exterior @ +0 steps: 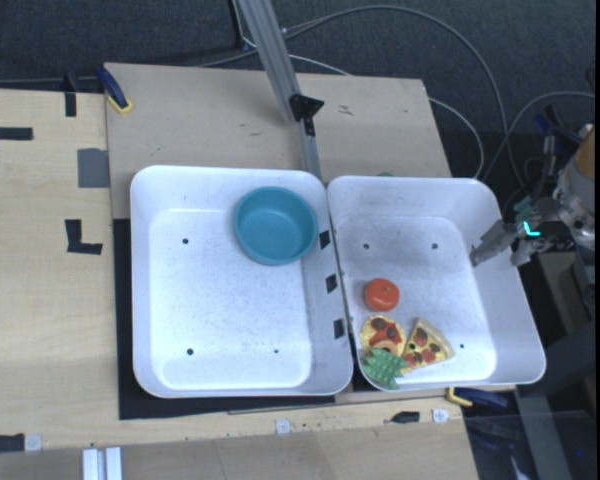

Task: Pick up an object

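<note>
Toy tomato (381,293): centre of right bin (480,208)
Toy pizza slices (408,342): front edge
Blue bowl (274,225): left bin (160,198)
Gripper (500,243): right rim, finger state indiscernible

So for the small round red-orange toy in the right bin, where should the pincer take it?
Grip the small round red-orange toy across its middle, coming straight down from above. It sits alone on the white right bin floor, apart from the pizza-slice toys, so there is probably finger room on either side.

Both bins (170,268) appeared to be white plastic, smooth, faintly speckled. The bowl (275,225) looked like matt blue plastic. The bench (40,168) was pale wood, matt. The pole (270,48) looked like dull grey metal. The tomato (382,293) appeared slightly glossy.
</note>
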Controlling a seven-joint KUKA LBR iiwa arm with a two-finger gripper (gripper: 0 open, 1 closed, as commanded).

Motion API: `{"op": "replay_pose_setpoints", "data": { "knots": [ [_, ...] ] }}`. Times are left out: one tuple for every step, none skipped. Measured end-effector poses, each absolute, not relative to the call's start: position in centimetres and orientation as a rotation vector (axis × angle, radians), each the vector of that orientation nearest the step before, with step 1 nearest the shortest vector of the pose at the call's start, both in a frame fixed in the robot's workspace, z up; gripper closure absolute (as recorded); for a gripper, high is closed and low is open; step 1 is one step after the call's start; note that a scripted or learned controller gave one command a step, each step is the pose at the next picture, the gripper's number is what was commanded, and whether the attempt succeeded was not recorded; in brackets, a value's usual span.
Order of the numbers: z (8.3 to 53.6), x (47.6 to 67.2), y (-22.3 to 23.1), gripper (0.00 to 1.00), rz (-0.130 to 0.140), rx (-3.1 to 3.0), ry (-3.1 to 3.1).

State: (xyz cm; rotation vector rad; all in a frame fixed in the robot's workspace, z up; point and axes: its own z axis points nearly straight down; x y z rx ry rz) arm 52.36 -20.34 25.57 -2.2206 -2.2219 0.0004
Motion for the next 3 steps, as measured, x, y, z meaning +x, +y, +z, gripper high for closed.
{"op": "replay_pose_setpoints", "data": {
  "knots": [
    [25.6, 52.4, -20.3, 0.00, 0.001, -2.221, -2.222],
    [21.1, 52.0, -20.9, 0.00, 0.003, -2.219, -2.219],
    [17.0, 51.9, -20.8, 0.00, 0.002, -2.219, -2.220]
  ]
}}
